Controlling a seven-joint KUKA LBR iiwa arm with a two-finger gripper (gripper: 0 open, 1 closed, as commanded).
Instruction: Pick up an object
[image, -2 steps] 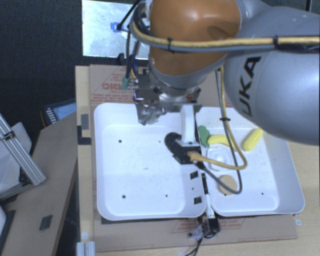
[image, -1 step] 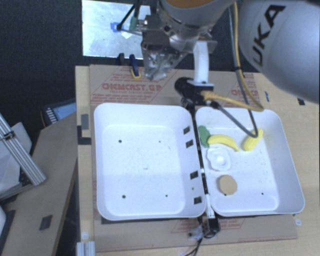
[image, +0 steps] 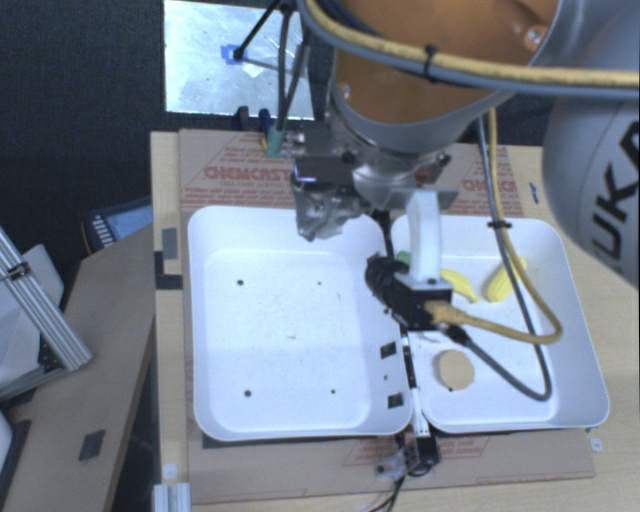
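Grey arm (image: 420, 110) above bins' (image: 290, 420) far rims

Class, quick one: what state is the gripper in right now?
Gripper: cannot be told; it sits over the far edge of the left bin.

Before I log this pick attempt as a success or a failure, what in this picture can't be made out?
- Tool: blurred in the camera view, its tip too indistinct to tell whether it grips anything.
- Green object: mostly hidden behind the white bracket; its kind can't be told.
- Yellow objects: partly crossed by the yellow cable.
- Tan round object: too small to identify.
- Right bin: upper part covered by the arm.
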